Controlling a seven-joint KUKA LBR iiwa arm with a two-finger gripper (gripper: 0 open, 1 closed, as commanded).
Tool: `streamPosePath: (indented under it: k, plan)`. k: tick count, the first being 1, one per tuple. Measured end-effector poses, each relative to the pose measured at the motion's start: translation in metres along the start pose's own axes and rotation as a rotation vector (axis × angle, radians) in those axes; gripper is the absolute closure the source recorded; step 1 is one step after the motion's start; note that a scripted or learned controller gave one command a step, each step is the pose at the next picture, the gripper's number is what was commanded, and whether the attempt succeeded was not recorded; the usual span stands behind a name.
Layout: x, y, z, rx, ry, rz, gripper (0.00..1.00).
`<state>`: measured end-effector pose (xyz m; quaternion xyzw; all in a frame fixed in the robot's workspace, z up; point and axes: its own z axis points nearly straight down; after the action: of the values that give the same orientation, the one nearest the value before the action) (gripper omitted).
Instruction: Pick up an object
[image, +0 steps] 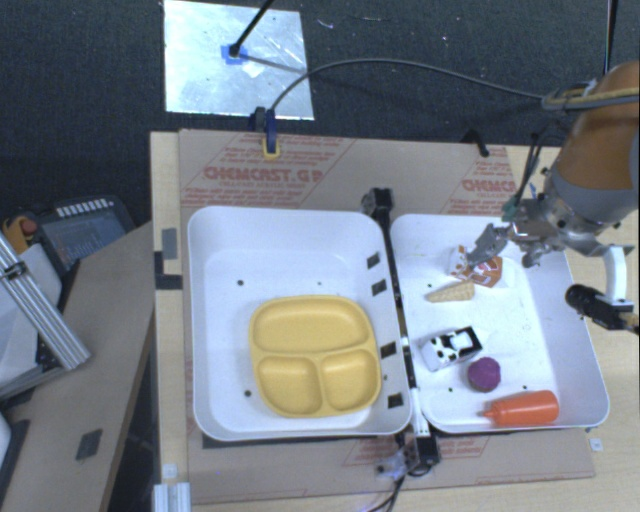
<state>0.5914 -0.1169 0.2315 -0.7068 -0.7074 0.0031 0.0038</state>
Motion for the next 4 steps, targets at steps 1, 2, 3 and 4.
streamPosePath:
  k: [1, 2, 3, 4]
  plan:
    - [0.0, 0.002, -0.006, -0.011, -0.001, -0.002, 0.0]
    - [0.002, 0.006, 0.036, -0.009, -0.001, -0.001, 0.0]
    - [-0.005, 0.009, 0.082, -0.007, -0.001, 0.0, 0.0]
    - [-0.01, 0.011, 0.125, -0.007, -0.001, 0.0, 0.0]
